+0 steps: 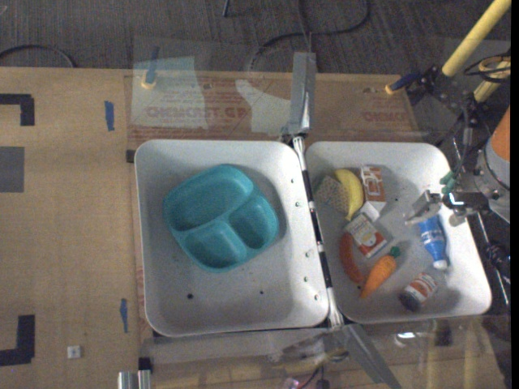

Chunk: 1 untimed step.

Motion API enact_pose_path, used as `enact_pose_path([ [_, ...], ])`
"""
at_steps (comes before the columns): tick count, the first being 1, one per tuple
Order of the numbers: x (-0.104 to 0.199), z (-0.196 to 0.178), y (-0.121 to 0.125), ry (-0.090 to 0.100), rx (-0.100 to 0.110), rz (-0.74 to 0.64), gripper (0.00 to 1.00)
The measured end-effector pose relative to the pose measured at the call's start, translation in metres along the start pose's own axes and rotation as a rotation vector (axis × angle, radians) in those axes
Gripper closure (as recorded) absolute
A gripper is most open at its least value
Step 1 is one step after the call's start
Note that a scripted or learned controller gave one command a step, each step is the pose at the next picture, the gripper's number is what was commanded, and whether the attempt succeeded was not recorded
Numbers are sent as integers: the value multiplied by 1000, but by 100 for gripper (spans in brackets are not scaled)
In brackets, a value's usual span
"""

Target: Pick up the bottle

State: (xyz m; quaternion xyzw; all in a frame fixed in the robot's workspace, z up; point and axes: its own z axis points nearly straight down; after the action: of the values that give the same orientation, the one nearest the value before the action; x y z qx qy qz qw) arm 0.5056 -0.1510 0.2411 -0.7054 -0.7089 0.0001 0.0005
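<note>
Looking down on the bench, camera view, contents as follows.

Left bin (pixel 154 298): one teal divided tray (pixel 221 215), lying slightly turned.

Right bin (pixel 478 298): a banana (pixel 350 190) with a rough tan pad (pixel 329 194) touching it; two small red-and-white cartons (pixel 372 183), (pixel 366 235); a sausage-like red piece (pixel 349 258); a toy carrot (pixel 379 271); a small can (pixel 418 290) on its side near the front wall.

Bottle (pixel 432 241): blue and white, lying flat near the right wall of the right bin, white cap toward the front, apart from the carrot and the can.

Gripper (pixel 442 203): at the bottle's rear end, just above or touching it; fingers appear spread, nothing between them.

Handling, by judgement: small plastic bottle, likely light, fairly stiff, smooth and round, so apt to roll or slip. Best taken across the middle of the body, fingers straddling its width, not at the narrow cap.
</note>
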Motion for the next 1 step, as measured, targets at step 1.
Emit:
enact_pose_path([
  [1, -24, 143, 2, -1, -2, -134, 0],
])
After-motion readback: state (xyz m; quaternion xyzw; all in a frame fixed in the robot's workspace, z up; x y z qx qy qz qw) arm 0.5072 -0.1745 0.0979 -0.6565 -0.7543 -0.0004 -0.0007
